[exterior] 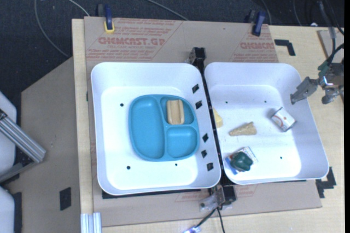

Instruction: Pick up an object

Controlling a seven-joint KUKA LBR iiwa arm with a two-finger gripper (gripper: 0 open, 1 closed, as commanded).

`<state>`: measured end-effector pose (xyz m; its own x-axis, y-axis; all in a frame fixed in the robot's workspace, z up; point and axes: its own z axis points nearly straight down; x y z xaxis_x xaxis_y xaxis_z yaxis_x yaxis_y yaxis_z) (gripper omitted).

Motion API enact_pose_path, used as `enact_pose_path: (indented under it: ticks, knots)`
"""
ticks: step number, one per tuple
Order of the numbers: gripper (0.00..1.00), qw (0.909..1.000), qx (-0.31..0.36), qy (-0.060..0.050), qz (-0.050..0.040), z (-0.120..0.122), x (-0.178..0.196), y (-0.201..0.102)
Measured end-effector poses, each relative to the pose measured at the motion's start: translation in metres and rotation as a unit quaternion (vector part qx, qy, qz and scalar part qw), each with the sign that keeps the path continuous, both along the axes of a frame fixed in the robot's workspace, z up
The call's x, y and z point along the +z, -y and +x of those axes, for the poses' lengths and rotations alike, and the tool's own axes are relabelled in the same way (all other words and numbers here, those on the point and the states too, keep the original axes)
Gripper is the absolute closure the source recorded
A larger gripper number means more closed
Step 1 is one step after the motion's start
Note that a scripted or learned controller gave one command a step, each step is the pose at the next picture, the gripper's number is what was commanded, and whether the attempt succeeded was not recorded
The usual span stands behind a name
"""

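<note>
Two white bins sit mid-frame; the gripper [314, 89], at right edge, hangs spread and empty, with the small white packet [282, 119] just lower-left of it.

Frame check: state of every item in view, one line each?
Gripper: open, over the right bin's right rim, holding nothing.
Blue divided plate: flat in the left bin.
Tan block: in the plate's upper right compartment.
Small white package: loose on right bin floor.
Tan wedge: lying flat.
Green item: lying near front wall.
</note>
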<state>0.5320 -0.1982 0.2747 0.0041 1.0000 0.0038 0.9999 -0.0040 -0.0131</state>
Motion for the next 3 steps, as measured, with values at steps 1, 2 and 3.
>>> enact_pose_path:
  ticks: [1, 2, 3]
  knots:
    - [0.0, 1.0, 0.002, 0.006, -0.0016, 0.002, 0.007, -0.001]
    - [0.0, 1.0, 0.002, 0.003, -0.0002, 0.002, -0.056, -0.006]
    - [0.0, 1.0, 0.002, 0.004, -0.0003, 0.002, -0.099, -0.01]
